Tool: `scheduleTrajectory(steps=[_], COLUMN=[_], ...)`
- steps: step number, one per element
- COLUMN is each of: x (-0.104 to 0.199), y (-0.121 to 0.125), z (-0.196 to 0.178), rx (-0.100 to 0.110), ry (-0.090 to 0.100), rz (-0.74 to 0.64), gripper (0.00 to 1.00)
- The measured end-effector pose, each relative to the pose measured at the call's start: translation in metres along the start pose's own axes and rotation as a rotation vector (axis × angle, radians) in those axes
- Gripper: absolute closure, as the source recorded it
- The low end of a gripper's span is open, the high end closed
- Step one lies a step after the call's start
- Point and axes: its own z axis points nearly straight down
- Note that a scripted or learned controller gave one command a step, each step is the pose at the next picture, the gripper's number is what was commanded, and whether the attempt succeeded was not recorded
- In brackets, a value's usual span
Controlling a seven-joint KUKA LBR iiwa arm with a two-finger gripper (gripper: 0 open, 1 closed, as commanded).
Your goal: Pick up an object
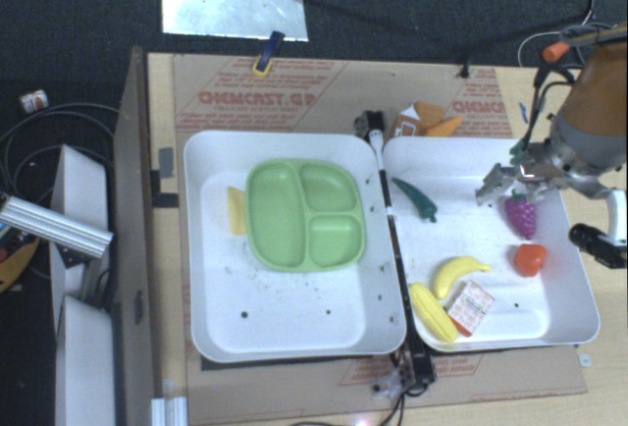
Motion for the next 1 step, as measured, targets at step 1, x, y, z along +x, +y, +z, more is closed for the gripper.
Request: scheduleTrajectory(steps=[1], x=[0.0345], y=[-0.0437], z=[0.1104], rx=[0.005], ry=[0.003], rz=[0.002], gripper=[0.00])
